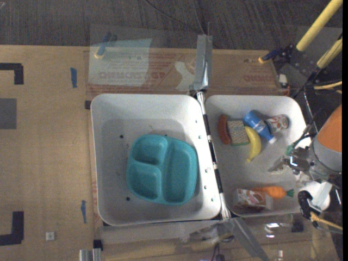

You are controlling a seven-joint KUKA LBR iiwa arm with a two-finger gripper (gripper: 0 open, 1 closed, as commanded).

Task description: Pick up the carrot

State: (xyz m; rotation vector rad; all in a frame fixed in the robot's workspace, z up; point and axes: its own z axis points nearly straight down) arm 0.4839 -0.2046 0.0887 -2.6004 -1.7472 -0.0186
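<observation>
In the camera view, the small orange plastic carrot with a green tip lies near the front edge of the right white bin, just beside a flat red-and-white packet at its left. The grey two-finger gripper hangs over this bin's right edge, apart from the carrot; whether it is wide or narrow I cannot tell. A yellow banana lies toward the back. The left white bin bears a teal sectioned plate.
</observation>
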